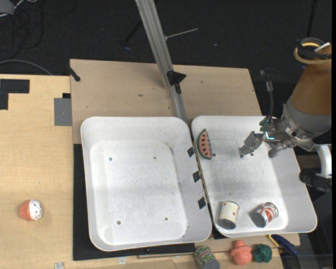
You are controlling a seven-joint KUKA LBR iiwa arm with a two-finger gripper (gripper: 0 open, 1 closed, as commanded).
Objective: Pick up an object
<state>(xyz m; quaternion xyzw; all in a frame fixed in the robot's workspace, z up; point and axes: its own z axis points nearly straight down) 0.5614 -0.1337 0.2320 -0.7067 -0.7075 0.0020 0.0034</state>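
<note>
The right bin [252,175] holds a watermelon-slice toy [204,144] against its left wall. Near the front lie a cream cup on its side [229,214] and a red and white can [264,213]. My gripper [259,145] hangs over the upper right part of this bin, its grey fingers spread apart with nothing between them. It is well right of the watermelon slice and behind the cup and can.
The left bin [135,181] sits beside the right one, joined by black clips. A metal rail [159,43] slants up from the bins' back. A red and white ball [31,210] lies on the wooden bench at left. Small toys [241,253] sit in front of the right bin.
</note>
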